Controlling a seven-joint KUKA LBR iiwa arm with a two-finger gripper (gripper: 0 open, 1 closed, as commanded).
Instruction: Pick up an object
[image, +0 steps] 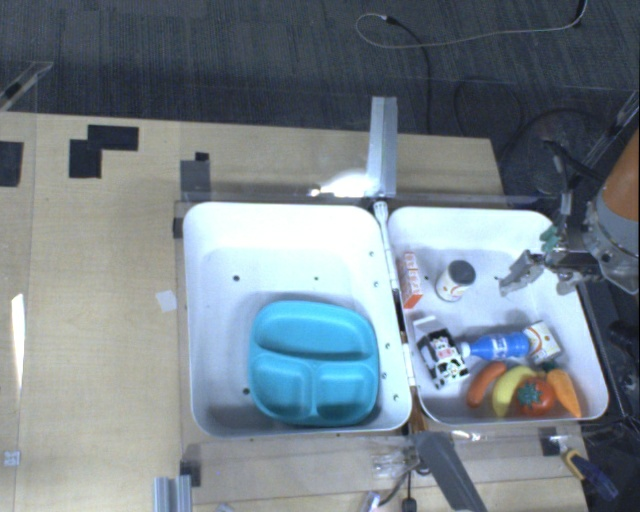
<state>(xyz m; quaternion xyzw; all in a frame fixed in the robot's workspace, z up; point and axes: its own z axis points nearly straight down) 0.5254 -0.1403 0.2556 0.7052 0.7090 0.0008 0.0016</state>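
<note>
So the tool (540, 268) is hanging over the far right part of the right bin (500, 222), coming in from the right edge. Its 2 fingers look spread apart, 1 pale finger (518, 272) angling left toward the middle of the bin, the other down by the right wall, with nothing between them. The grey arm with the orange band (622, 190) sits just behind it at the frame's right.

Left of the tool, a bit apart from it, there's a small round white thing with a dark cap (457, 279) on the bin floor. Further left, right along the divider, is a slim white packet with red print (411, 277).

The rest of the stuff is bunched up in the near part of that bin: a blue tube with a white end (505, 347) lying on its side, a black and white toy (444, 359) just to its left, and nearer still a pile of toy produce, an orange carrot-ish piece (485, 382), a yellow banana (510, 386), a red round one (534, 397) and another orange piece (565, 392), all touching.

The left bin (230, 240) has a turquoise 3-compartment tray (314, 362) lying flat in its near half, toward the divider.

Both bins sit on a light wooden desk (90, 300), with a few black square marks (100, 148) at the far left.
</note>
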